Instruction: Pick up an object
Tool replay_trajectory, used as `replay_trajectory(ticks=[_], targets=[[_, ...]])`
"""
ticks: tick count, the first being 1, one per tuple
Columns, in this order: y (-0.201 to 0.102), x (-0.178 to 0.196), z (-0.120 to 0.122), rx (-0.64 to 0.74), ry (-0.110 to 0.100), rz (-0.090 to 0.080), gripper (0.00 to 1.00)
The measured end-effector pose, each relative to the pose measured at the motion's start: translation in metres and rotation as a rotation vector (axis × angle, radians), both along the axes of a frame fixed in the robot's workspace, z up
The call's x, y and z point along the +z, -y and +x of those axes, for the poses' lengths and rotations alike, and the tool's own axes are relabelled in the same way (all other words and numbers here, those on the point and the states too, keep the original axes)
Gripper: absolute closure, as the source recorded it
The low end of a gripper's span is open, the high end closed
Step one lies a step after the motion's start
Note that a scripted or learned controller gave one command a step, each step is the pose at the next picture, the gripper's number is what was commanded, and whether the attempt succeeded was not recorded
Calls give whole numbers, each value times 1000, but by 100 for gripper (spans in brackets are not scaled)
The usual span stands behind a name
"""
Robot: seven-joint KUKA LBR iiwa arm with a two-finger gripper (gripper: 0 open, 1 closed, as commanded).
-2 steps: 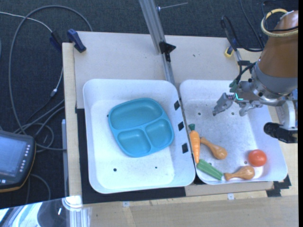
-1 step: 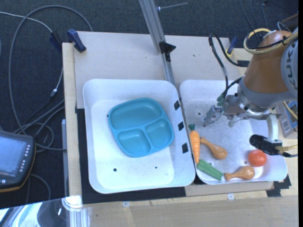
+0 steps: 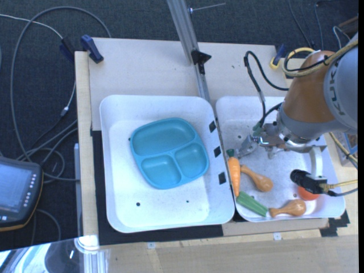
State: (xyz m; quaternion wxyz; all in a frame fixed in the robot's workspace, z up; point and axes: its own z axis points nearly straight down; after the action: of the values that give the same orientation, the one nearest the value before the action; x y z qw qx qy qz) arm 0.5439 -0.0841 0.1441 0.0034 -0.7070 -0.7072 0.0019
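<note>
Work on the pickup looks barely begun, judging by how things lie. Two white bins sit side by side on the bench: the left bin [image 3: 114, 152] holds a blue divided plate [image 3: 169, 151], and the right bin [image 3: 227, 110] holds the loose pieces. Along that bin's left wall lies a carrot [image 3: 234, 174], with a green piece [image 3: 251, 203] below it, a tan gourd-shaped toy [image 3: 257, 178] just to its right, and a second tan toy [image 3: 290, 209] near the lower right beside something red [image 3: 307, 194]. The gripper [image 3: 250, 145] hangs low in the middle of the right bin, above and to the right of the carrot's top, apart from every piece. Nothing sits between its fingers, though how wide they stand I cannot tell from this angle. Every object rests on the bin floor, so choosing one, closing on it and lifting all remain.
</note>
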Motion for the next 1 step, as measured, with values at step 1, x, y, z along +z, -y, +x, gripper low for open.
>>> replay_trajectory(ticks=[1], targets=[[1,-44,4,-2,19,-3,0]])
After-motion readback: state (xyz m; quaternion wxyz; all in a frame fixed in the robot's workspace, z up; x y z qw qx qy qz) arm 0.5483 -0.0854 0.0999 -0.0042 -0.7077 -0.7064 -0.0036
